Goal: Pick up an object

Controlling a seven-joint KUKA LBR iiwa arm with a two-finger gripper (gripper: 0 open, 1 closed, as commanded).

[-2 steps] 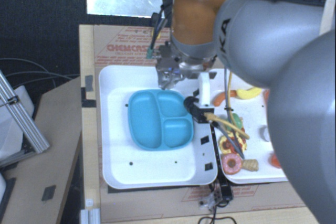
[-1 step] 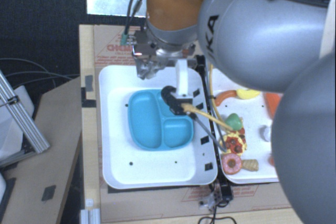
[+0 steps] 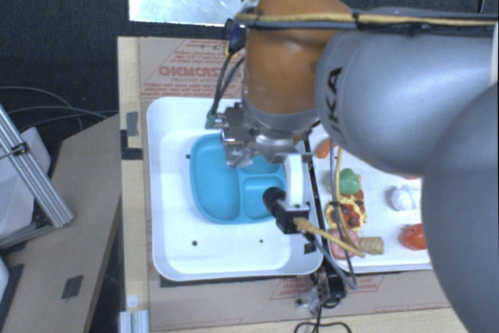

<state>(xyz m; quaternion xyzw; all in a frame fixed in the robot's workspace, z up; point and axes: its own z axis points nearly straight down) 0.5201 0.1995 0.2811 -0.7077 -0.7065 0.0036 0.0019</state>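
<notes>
1. Dark floor all round. A sheet of brown cardboard (image 3: 183, 68) covers the bench, and on it sit two white bins side by side, the left bin (image 3: 168, 191) and the right bin (image 3: 380, 208).
2. The big grey arm (image 3: 405, 90) reaches in from the right. The gripper (image 3: 239, 154) hangs low over the left bin, right above the far right part of a blue dish (image 3: 209, 182).
3. That dish lies in the middle of the left bin with nothing else beside it, so I take it as the target. Over in the right bin there's a cluster of small toys, a green one (image 3: 348, 182) and a red one (image 3: 413, 236) among them, well apart from the action.
4. Wide or closed? The wrist hides the gripper's working end, so I cannot tell, and nothing is plainly held.
5. The dish is bright blue, smooth and shallow, probably plastic. It has rounded corners and a ridge splitting it into a large left part and a smaller right part, and it lies flat.
6. To do this well, I'd say the flat floor of the dish offers nothing to pinch. Better to straddle the rim or the dividing ridge, come straight down, close firmly and lift slowly. Smooth plastic may slip, and a dish held by one edge will likely tilt.
</notes>
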